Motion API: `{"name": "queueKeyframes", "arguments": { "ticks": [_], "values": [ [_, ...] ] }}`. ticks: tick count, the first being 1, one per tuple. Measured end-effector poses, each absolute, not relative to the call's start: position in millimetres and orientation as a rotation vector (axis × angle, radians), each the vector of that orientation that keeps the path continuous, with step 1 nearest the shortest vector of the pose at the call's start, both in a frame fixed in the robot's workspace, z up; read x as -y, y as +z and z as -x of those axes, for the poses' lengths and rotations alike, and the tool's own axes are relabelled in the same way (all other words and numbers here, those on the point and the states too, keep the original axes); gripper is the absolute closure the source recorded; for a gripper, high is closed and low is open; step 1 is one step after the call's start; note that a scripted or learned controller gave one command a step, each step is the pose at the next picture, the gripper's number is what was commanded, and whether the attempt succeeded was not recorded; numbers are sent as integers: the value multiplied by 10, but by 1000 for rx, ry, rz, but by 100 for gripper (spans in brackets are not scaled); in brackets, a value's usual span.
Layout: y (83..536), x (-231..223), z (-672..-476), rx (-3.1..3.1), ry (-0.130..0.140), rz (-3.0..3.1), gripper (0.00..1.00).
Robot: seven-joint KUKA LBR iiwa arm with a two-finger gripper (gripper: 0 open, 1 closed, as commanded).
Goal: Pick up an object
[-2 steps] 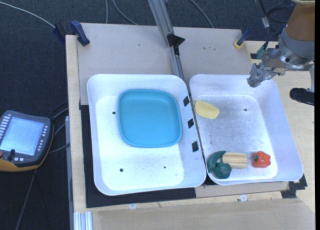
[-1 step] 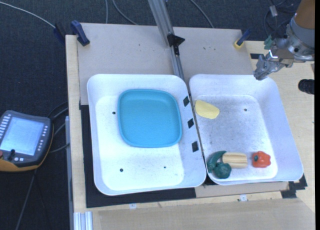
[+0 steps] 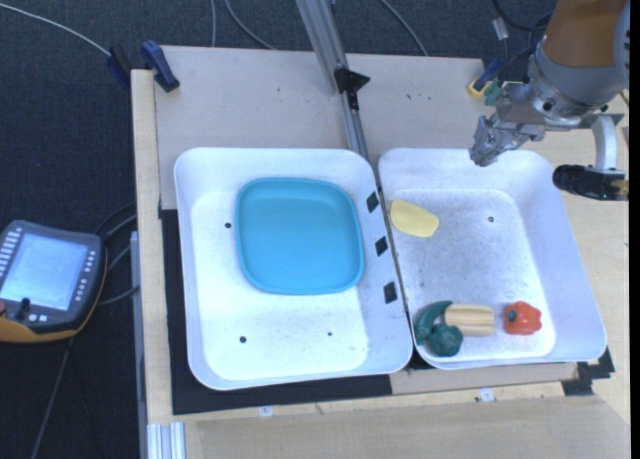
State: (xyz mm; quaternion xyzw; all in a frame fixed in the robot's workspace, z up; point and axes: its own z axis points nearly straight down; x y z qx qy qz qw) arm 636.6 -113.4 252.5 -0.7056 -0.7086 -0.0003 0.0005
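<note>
Around the setup we saw dark carpet strewn with cables, a control pendant (image 3: 45, 280) lying off to the left, and a pale wooden desk (image 3: 250, 97) carrying two shallow white bins side by side. The jaws (image 3: 487, 150) hung over the far rim of the right bin (image 3: 570, 247), tilted down and toward the left; from this angle we could not tell how far they were parted, and we saw nothing in their grip.

Every candidate for picking lay in that right bin, nearer the camera than the jaws. Closest to them, below and to their left, was a yellow piece (image 3: 413, 218) against the wall between the bins. Well apart from the jaws, along the near edge, a green piece (image 3: 438, 328), a tan block (image 3: 470, 319) and a red pepper (image 3: 521, 318) sat in a row, the green one touching the block. We judged that this crowding made the lone yellow piece the easier target, though its closeness to the wall could hamper a grasp.

The left bin (image 3: 200, 347), far to the jaws' left, held a blue plate (image 3: 300, 235).
</note>
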Motion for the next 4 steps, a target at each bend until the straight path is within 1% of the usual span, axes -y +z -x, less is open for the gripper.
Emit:
{"name": "queueKeyframes", "arguments": {
  "ticks": [2,3,4],
  "values": [
    [2653,74,-6249,2227,-3,2216,100],
    [2508,-377,-6246,2225,0,2216,100],
    [2367,-954,-6148,2226,-1,2215,100]
  ]
}}
